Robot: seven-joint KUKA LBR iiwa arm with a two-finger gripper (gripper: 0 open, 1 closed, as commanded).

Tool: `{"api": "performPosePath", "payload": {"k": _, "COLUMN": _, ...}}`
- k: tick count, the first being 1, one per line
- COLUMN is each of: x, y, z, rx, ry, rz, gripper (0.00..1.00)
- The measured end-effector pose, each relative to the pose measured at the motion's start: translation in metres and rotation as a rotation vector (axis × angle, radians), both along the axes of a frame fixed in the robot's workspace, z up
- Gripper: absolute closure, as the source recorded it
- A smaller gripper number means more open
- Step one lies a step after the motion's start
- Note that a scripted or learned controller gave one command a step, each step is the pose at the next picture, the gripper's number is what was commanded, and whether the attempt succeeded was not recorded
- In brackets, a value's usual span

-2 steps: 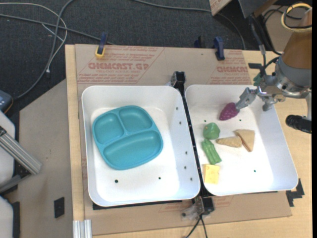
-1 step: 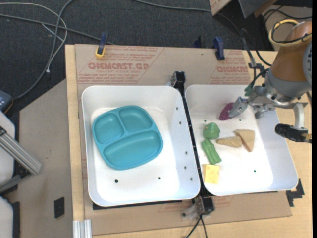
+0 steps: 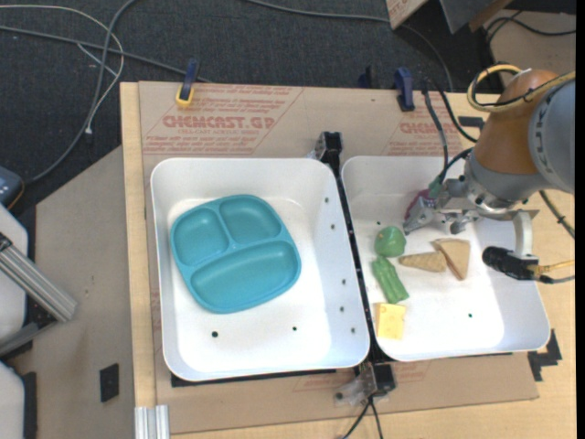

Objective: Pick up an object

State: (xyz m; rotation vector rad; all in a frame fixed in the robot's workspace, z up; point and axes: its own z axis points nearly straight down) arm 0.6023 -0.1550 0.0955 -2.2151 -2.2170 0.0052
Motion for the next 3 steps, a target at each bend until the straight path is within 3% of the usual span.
{"api": "performPosePath", "payload": {"k": 1, "x": 0.003, "y": -0.001, "z": 0.015, "rx": -0.002, "ry": -0.009, "rz": -0.001, "gripper": 1.00}}
{"api": "performPosePath", "payload": {"k": 3, "x": 0.001, "y": -0.004, "z": 0.114, "rx": -0.004, "ry": -0.013, "rz": 0.000, "gripper": 1.00}}
